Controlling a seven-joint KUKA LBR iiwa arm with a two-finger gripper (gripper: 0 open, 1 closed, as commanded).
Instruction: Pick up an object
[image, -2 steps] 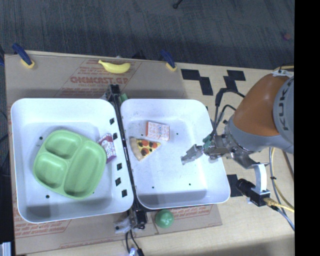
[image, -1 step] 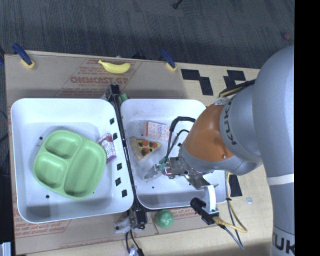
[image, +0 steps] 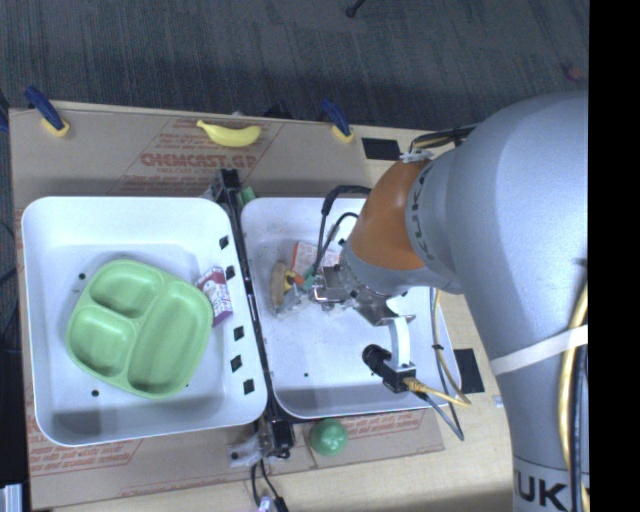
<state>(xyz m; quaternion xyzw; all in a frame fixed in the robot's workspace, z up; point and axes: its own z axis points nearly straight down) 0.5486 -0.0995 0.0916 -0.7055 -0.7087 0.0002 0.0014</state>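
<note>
The arm reaches in from the right, over the right bin (image: 330, 395). Its gripper (image: 318, 290) hangs low in the upper middle of that bin, with the orange wrist band (image: 385, 225) above it. Just to the gripper's left lies a small cluster of objects (image: 285, 280), yellowish and clear, with a red-and-white packet edge beside them. The wrist hides much of what lies under the gripper. In the left bin (image: 45, 300) rests a green divided plate (image: 140, 325), with a small maroon-and-white packet (image: 216, 293) at its right edge.
A yellow banana (image: 230, 131) lies on the cardboard behind the bins, and a green ball (image: 327, 437) sits in front of the right bin. Blue clamps (image: 47, 110) hold the board's back corners. Cables trail by the right bin's front corner (image: 440, 395).
</note>
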